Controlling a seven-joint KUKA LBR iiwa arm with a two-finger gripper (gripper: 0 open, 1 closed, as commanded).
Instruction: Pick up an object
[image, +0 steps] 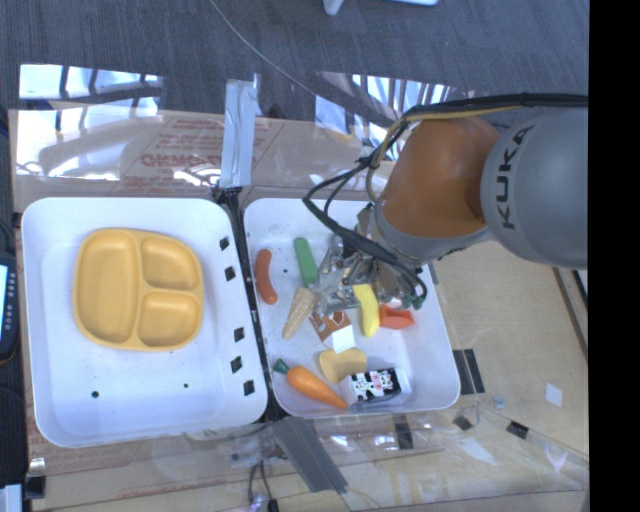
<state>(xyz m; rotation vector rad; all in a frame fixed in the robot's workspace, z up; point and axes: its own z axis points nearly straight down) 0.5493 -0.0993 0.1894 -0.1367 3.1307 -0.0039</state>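
Note:
The right white bin (436, 352) holds several toy foods. An orange sausage (265, 275) and a green cucumber (304, 258) lie near its far left. A pale corn cob (298, 313), a brown piece (333, 322) and a yellow banana (367, 308) sit in the middle, with a red piece (398, 319) to their right. A cheese wedge (340, 363), a carrot (312, 386) and a black-and-white box (374, 384) lie at the front. My gripper (343, 272) hangs low over the middle of this bin, just above the corn cob and the banana.
The left white bin (60, 380) carries a yellow divided plate (138, 288). A taped cardboard sheet (180, 150) lies behind both bins. The grey arm with its orange band (440, 180) covers the right bin's far right corner. Black cables (340, 190) loop near the wrist.

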